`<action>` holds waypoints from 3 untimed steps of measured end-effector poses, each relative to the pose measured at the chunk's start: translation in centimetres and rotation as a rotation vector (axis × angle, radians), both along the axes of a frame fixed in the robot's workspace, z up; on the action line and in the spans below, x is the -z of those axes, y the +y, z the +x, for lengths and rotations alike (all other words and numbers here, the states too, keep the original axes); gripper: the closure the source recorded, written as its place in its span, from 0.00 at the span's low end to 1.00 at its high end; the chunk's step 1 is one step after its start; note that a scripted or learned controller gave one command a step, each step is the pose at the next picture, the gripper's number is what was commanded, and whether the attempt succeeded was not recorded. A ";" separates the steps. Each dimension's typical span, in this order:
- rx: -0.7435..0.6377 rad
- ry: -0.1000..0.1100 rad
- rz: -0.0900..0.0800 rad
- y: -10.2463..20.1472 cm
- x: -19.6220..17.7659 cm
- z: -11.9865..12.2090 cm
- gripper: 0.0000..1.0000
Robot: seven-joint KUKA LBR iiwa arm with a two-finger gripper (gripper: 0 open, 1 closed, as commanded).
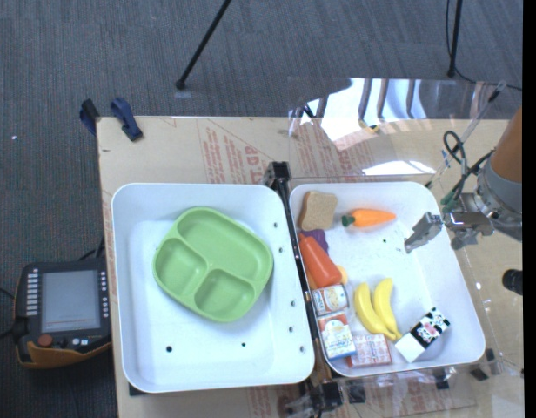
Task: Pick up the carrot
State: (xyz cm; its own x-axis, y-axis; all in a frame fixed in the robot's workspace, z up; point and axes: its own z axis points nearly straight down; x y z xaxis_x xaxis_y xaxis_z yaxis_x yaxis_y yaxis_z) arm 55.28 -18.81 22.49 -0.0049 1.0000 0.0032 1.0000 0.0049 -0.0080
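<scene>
Small orange plastic toy carrot with green stub [369, 219] lies flat near the back of the right white bin [451, 316], just right of a brown bread slice [318, 209]. Looks light, rigid, slick; I'd pinch mid-body across the taper. My claw [442, 228] hangs at the bin's right rim, jaws spread, nothing in them. Same bin: bananas [378, 307], cartons. Left white bin [124, 320] holds a green divided plate [214, 264].

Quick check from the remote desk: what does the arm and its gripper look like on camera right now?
The arm enters from the right: an orange band above a grey wrist section. Thin dark cables loop beside it. The gripper is metallic grey, with one slim, angular finger slanting over the right bin. No markings are legible.
</scene>
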 end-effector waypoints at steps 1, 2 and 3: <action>0.064 0.000 -0.001 -1.3 1.9 6.4 0.00; 0.358 0.002 -0.004 -1.7 7.1 9.1 0.00; 0.390 0.011 -0.002 -0.6 14.3 8.9 0.00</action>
